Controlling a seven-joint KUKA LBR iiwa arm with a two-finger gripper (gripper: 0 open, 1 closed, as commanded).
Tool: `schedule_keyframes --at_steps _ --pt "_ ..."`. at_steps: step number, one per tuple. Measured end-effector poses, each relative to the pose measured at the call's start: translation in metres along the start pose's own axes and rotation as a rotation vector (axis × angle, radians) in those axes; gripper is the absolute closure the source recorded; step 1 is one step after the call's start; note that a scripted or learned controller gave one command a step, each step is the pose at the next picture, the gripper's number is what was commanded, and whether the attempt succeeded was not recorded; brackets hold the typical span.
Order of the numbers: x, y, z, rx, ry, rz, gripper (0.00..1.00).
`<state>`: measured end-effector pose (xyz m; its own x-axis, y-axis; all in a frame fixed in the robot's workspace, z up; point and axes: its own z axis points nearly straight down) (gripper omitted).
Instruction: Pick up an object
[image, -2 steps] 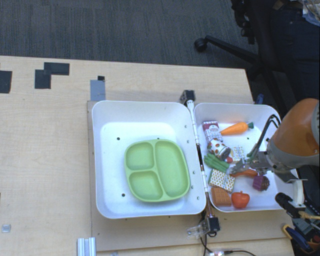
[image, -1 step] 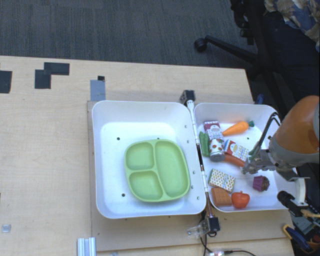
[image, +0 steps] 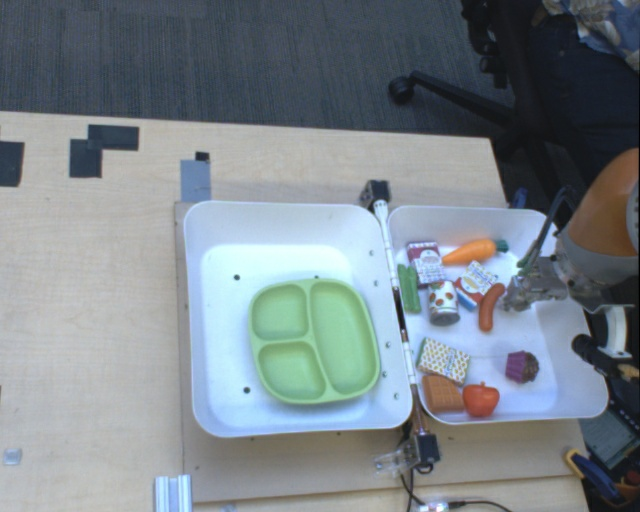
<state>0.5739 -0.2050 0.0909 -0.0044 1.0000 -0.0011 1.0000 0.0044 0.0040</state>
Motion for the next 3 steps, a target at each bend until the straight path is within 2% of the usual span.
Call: schedule_keyframes --at_steps 1,2,3 --pt "0.001 0.000 0.000 0.001 0.002 0.000 0.00" --pt "0.001 0.002 -0.011 -0.004 0.001 -0.003 1.00" --pt "0.001 0.002 -0.011 -0.004 0.001 -0.003 0.00"
